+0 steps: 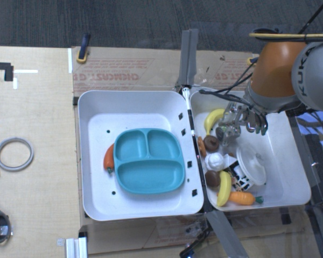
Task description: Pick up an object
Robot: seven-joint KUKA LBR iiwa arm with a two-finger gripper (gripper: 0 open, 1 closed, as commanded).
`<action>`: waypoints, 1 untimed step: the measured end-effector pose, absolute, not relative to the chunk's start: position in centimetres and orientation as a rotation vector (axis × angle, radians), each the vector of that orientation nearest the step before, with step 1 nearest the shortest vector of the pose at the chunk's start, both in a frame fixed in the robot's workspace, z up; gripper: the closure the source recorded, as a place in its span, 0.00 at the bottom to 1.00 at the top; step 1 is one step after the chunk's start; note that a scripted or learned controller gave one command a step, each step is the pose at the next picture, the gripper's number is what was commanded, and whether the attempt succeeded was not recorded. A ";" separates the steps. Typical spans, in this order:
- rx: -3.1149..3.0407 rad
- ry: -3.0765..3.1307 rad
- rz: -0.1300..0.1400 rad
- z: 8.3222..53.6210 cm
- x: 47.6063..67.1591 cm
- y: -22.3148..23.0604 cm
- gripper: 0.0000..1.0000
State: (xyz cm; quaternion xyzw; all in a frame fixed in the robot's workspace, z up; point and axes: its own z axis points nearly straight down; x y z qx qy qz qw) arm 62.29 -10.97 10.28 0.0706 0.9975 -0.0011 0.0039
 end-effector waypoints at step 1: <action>-0.430 3.108 0.001 19.2 57.6 -2.8 1.00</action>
